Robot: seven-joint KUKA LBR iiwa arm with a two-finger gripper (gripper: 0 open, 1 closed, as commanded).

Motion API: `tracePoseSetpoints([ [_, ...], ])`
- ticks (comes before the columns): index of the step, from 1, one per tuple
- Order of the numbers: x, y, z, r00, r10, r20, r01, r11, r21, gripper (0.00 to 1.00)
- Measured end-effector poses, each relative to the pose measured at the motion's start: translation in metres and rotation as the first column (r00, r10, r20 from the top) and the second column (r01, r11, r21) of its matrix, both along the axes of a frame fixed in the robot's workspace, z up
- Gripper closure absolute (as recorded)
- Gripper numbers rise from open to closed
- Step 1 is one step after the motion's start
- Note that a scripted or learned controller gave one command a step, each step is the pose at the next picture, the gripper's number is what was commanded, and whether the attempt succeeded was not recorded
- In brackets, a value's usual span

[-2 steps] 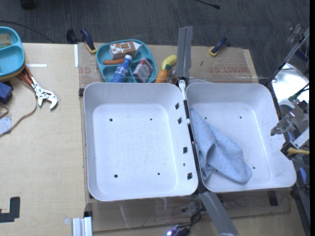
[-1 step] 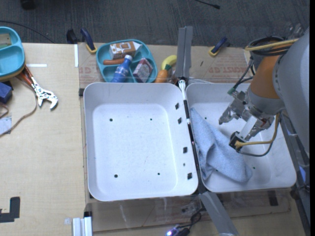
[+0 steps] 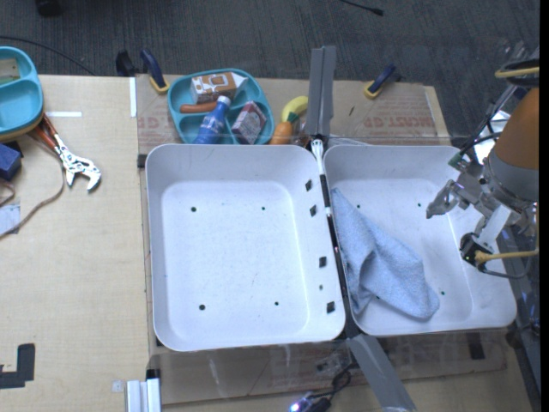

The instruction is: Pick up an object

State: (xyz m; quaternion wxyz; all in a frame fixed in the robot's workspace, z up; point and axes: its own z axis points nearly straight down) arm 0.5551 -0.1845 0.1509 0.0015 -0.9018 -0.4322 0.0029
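A crumpled light blue cloth (image 3: 382, 263) lies in the right white bin (image 3: 403, 151), running from its left wall down toward the front. My gripper (image 3: 455, 227) hangs over the right side of that bin, to the right of the cloth and apart from it. It is open, with nothing between its fingers; one fingertip (image 3: 439, 202) points left and the other sits lower. The grey arm with its orange band (image 3: 521, 136) comes in from the right edge.
The left white bin (image 3: 232, 151) adjoins the right one along a hinged divider. Behind the bins stands a teal tray (image 3: 221, 106) with a bottle and packets, beside a banana (image 3: 294, 108). A wrench (image 3: 77, 168) and a teal dish (image 3: 17, 93) lie on the wooden bench at left.
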Motion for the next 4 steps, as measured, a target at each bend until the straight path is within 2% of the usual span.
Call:
tracePoseSetpoints([
  [1, -0.018, -0.025, 0.056, 0.975, -0.222, -0.001, 0.222, 0.975, -0.002, 0.0],
  [2, -0.051, 0.018, -0.059, 0.982, -0.189, -0.001, 0.189, 0.982, 0.001, 0.0],
  [3, -0.059, -0.028, 0.032, 0.986, -0.165, 0.0, 0.165, 0.986, -0.001, 0.0],
  [4, -0.045, 0.026, -0.062, 0.936, -0.352, -0.001, 0.352, 0.936, -0.001, 0.0],
])
